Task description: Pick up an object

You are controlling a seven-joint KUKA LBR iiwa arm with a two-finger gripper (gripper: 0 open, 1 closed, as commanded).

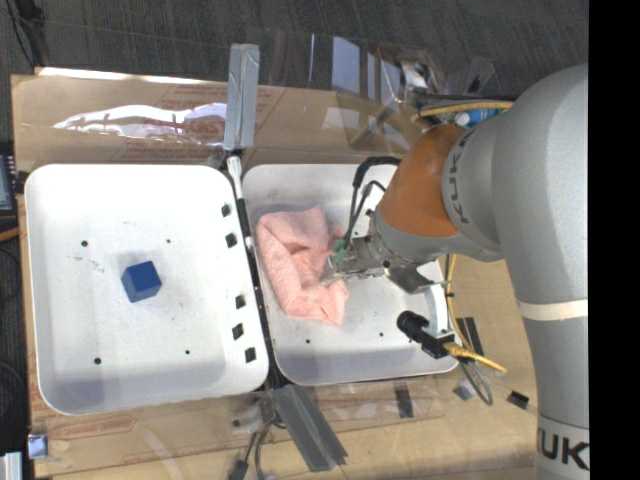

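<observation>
The two-finger gripper is down at the right edge of the crumpled pink cloth in the right white bin; its opening cannot be told. A small blue cube sits alone in the roomy left white bin.

A crumpled pale pink cloth lies bunched in the left part of the right white bin, near its left wall. A small blue cube rests flat in the left white bin.
</observation>
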